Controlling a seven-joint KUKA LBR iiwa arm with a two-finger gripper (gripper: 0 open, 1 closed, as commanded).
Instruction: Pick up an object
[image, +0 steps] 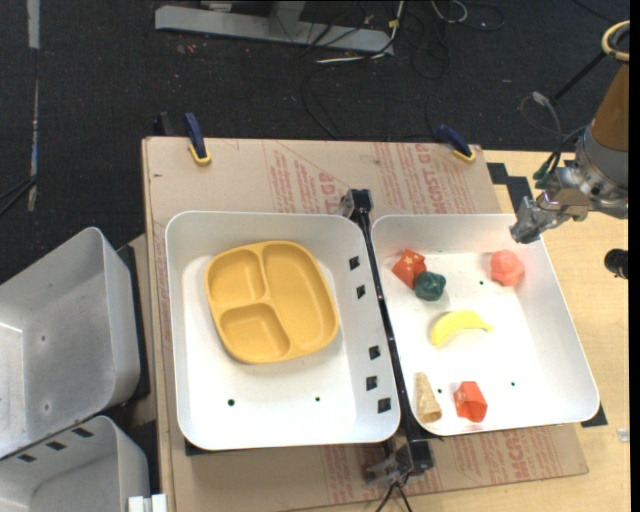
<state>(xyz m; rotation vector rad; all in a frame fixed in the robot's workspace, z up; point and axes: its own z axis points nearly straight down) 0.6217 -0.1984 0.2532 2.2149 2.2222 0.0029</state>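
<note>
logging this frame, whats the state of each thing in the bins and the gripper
yellow tray: upright, lying in the left bin
banana: lying loose in the right bin
pink piece: loose, near the gripper
green piece: touching the red piece
tan wedge: lying flat
orange-red block: loose beside the wedge
gripper: above the bin's far edge, holding nothing

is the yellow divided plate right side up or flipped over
Right side up: the yellow divided plate in the left bin shows three open compartments facing upward.
</note>
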